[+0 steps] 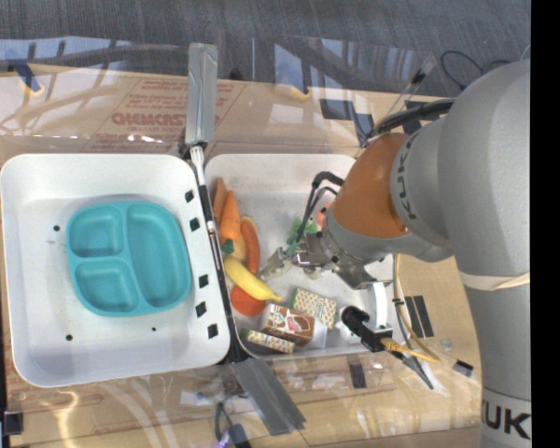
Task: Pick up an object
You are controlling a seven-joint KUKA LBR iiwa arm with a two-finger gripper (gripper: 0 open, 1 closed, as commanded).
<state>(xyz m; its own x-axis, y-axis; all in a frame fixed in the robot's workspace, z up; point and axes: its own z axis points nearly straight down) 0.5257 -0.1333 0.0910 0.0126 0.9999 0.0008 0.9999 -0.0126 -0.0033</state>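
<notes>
Fingers (282, 259) hang spread over the right bin (271, 171), pinching nothing, with the banana (247, 280) just beside and below them, likely light, firm and a bit slick, best taken across its middle, carrots (228, 215) beyond, and the teal tray (129, 256) farther left.

The bulky grey arm (481, 194) carries 1 orange band (369, 199), black KUKA lettering and, seemingly, thin black cables.

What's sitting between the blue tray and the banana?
In the camera view, only bin walls: the blue tray lies in the left bin, the banana in the right bin, and the two bins' adjoining white rims with black clips run between them.
</notes>
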